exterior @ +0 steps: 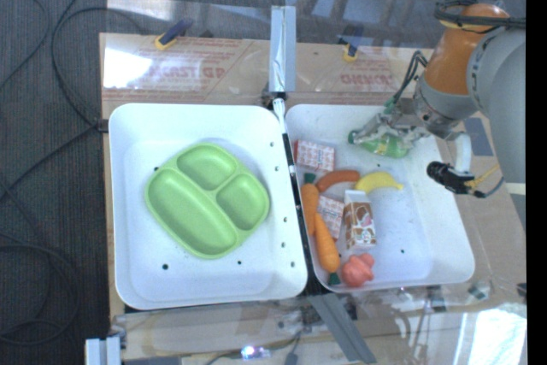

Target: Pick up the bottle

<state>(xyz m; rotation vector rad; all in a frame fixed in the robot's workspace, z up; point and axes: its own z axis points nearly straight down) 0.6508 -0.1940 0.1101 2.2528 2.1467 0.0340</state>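
Note:
A small green bottle (387, 147) lies on its side at the far end of the right bin (436, 244), near the back wall. My gripper (376, 134) reaches in from the right and sits directly over the bottle, touching or nearly touching its top. The gripper's grey metal parts hide part of the bottle. The arm's orange band (457, 55) is above and to the right of it.
The right bin also holds a red-and-white packet (314, 155), a sausage (338, 179), a banana (379, 181), a carrot (321, 233), a small carton (360, 220) and a red toy fruit (357, 269). A green divided plate (208, 199) lies in the left bin (137, 269).

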